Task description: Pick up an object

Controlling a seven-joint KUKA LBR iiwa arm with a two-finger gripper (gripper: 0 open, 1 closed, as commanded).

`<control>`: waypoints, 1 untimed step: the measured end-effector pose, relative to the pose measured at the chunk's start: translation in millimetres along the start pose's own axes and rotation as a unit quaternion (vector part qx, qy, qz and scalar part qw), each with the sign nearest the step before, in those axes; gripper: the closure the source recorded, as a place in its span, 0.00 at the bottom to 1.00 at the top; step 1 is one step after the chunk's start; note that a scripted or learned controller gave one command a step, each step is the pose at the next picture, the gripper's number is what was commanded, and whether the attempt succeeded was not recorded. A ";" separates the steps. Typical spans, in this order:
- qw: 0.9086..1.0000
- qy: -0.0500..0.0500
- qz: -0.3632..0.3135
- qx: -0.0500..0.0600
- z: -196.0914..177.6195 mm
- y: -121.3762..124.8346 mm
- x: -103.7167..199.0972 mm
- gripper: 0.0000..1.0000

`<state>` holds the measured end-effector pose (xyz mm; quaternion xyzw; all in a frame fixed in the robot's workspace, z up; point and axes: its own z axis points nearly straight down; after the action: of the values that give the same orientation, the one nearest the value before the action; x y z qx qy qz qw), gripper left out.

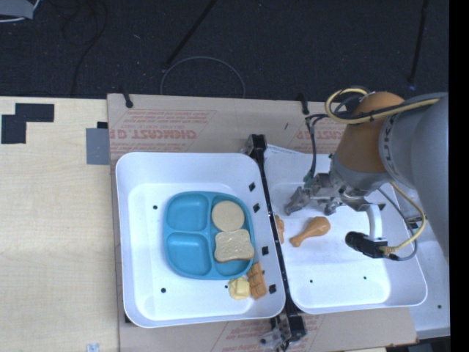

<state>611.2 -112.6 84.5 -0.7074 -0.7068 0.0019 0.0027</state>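
Glossy plastic drumstick [311, 231] lies in the right white bin [366, 288], just near-side of the metal gripper [311, 200] — its grip isn't readable from here, wrist hides it, nothing visibly held.

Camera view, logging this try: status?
Tool low in right bin, grip unclear. Drumstick lies loose just below it. Nothing between them.

Right white bin [410, 288]: I lose its far wall behind the grey arm [410, 149].
Gripper [311, 200] fingers: too small for me to judge.
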 end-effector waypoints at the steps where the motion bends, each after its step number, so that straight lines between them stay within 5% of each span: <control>1: 1.000 0.000 0.002 -0.001 -13.1 0.6 -1.4 1.00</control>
<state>611.9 -114.0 97.5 -0.7091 -0.7051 0.0011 0.0018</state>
